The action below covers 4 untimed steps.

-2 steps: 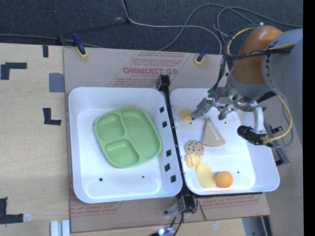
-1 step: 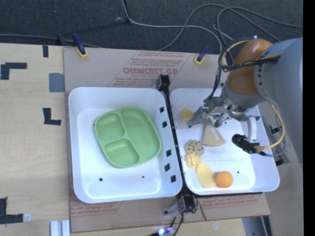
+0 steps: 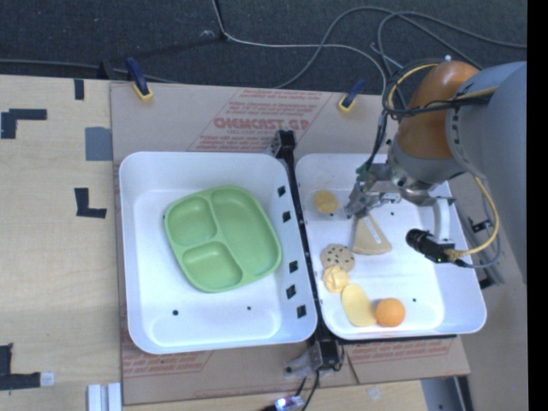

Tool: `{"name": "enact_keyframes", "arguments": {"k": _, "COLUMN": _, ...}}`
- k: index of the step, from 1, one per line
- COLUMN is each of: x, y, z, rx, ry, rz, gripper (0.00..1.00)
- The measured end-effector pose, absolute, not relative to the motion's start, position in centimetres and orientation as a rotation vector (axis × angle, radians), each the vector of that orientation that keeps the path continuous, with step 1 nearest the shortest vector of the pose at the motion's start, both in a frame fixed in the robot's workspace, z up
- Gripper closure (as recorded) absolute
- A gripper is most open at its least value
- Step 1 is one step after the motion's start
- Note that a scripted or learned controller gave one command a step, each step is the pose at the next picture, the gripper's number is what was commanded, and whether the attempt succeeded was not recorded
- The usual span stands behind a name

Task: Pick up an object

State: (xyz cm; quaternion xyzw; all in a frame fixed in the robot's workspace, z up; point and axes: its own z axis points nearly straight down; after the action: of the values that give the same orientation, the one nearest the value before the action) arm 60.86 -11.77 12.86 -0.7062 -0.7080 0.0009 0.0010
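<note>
My gripper (image 3: 363,202) hangs low over the right bin (image 3: 458,311), reaching in from the right, its dark fingers close together just above a tan wedge-shaped piece (image 3: 371,239). I see nothing between the fingers. A small yellow round piece (image 3: 325,201) lies to the gripper's left. Nearer the front lie a speckled cookie (image 3: 337,255), a small yellow lump (image 3: 336,279), a pale yellow oblong piece (image 3: 356,305) and an orange ball (image 3: 390,312).
The left bin (image 3: 154,319) holds a green divided plate (image 3: 223,237). A black divider (image 3: 295,229) runs between the two bins. Cables (image 3: 445,247) hang from the wrist over the right bin's right side. Yellow and blue clamps (image 3: 137,82) sit at the board's back edge.
</note>
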Motion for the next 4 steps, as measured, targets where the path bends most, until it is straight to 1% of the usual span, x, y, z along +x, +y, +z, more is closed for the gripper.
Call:
{"name": "enact_keyframes", "arguments": {"k": 1, "x": 60.5, "y": -12.0, "z": 17.2, "rx": -2.222, "ry": -2.223, "rz": -0.003, "gripper": 1.0}}
{"name": "enact_keyframes", "arguments": {"k": 2, "x": 59.9, "y": -11.1, "z": 22.3, "rx": -2.22, "ry": -2.225, "rz": -0.004, "gripper": 1.0}}
{"name": "enact_keyframes", "arguments": {"k": 3, "x": 60.0, "y": -11.0, "z": 24.9, "rx": -2.22, "ry": -2.224, "rz": -0.003, "gripper": 1.0}}
{"name": "enact_keyframes", "arguments": {"k": 4, "x": 57.8, "y": -6.0, "z": 23.3, "rx": -2.215, "ry": -2.224, "rz": 0.004, "gripper": 1.0}}
